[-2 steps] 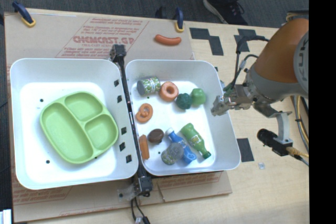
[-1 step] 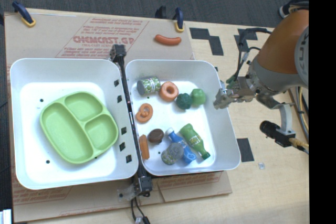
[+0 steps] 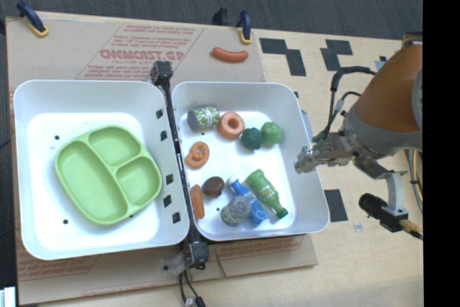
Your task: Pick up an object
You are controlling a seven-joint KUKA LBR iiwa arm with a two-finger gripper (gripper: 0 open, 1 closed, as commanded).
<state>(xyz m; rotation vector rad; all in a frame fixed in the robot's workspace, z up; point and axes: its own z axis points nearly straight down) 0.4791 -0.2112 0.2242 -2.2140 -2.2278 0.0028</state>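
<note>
The right bin holds several small items: a green can, an orange donut, a dark green broccoli-like piece, a green ball, a smaller orange ring, a brown round piece, an orange stick, a blue bottle, a grey-green can and a green bottle. My gripper hangs over the bin's right rim, right of the green bottle. I see nothing held in it.
The left bin carries a light green divided plate. A red sausage lies on the board behind the right bin. Clamps sit at the board's back edge, and cables trail beside the arm.
</note>
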